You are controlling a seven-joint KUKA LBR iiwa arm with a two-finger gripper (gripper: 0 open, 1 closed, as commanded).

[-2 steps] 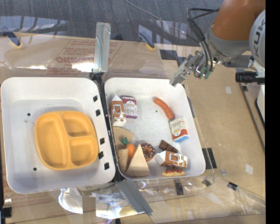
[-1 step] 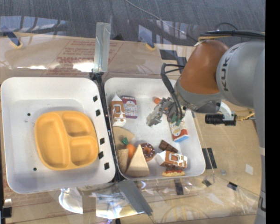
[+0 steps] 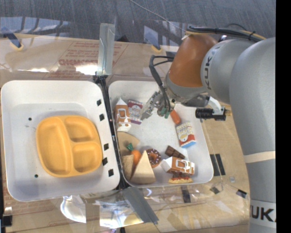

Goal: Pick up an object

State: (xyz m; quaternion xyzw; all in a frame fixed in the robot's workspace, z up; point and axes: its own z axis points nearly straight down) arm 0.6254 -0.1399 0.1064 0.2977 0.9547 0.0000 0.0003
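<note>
Toy food crowds the right bin [image 3: 206, 152] while the arm's gripper [image 3: 155, 106] hangs low over its upper half.

Nearest the camera, a tan wedge [image 3: 143, 169], a doughnut [image 3: 153, 156] and a small carton [image 3: 180, 166] cluster along the bin's lower edge. Further up lie a red-and-white carton [image 3: 185, 134] and an orange piece [image 3: 175, 116]. The fingers stand slightly apart, holding nothing, just beside a small pink packet [image 3: 135, 111]. In the left bin [image 3: 12, 130] sits a yellow divided tray [image 3: 68, 144].
</note>
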